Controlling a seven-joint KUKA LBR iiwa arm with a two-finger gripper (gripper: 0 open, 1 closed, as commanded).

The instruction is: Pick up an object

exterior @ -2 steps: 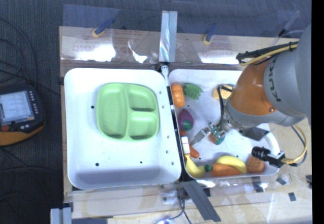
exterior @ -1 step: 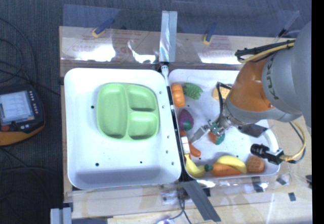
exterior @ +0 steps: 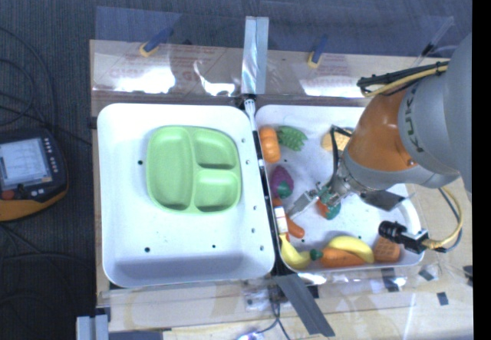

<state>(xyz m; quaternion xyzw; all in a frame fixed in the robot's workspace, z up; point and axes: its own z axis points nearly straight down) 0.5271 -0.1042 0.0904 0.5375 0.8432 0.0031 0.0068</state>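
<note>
hand low over a small toy in the right bin

the hand [exterior: 326, 200] sits on a small red-and-green toy [exterior: 330, 209] just right of the purple eggplant [exterior: 281, 177]. whether it is open or closed i cannot tell. best to centre on the toy, close firmly, then lift straight up, clear of the banana [exterior: 347, 244] below.

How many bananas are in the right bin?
2. One banana lies near the bin's front wall, above a carrot. The other banana sits in the front left corner. The arm covers part of the bin, so more may be hidden.
</note>
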